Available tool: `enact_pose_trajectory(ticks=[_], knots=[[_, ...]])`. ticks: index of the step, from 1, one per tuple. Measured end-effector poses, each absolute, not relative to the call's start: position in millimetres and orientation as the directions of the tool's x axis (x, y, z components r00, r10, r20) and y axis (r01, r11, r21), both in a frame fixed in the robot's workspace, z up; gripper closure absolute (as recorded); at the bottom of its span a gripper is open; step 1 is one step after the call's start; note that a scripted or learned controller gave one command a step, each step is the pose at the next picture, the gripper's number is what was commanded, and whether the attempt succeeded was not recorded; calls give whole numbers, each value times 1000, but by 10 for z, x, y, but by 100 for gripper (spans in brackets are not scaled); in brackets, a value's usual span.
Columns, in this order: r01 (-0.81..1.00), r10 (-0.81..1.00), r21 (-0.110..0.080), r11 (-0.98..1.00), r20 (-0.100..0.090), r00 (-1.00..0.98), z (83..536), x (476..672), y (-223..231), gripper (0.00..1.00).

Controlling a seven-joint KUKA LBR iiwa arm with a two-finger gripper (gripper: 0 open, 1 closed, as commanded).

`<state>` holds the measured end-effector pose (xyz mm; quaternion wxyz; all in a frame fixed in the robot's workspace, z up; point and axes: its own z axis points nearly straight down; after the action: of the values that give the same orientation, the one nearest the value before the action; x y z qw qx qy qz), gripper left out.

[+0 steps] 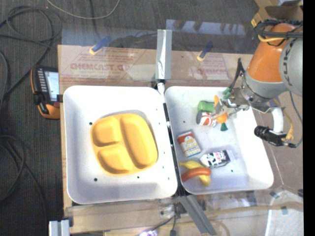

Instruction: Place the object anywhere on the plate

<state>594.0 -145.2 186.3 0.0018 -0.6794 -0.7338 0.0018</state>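
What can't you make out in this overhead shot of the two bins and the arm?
- Gripper, camera view: the arm's wrist covers it from above, so whether it holds anything is unclear.
- Small toys under the gripper: crowded together, too small to name.
- Carton and cow-patterned box in the right bin: print too small to read.
- Arm: its base is cut off by the right edge.
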Motion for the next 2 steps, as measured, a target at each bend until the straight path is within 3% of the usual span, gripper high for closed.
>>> enact_pose_trajectory(ticks=[1,2], knots=[[997,997,-7,-80,0,80,1932,5714,-706,100],[1000,1000,-7,-19,-2,19,2267,5948,-73,100]])
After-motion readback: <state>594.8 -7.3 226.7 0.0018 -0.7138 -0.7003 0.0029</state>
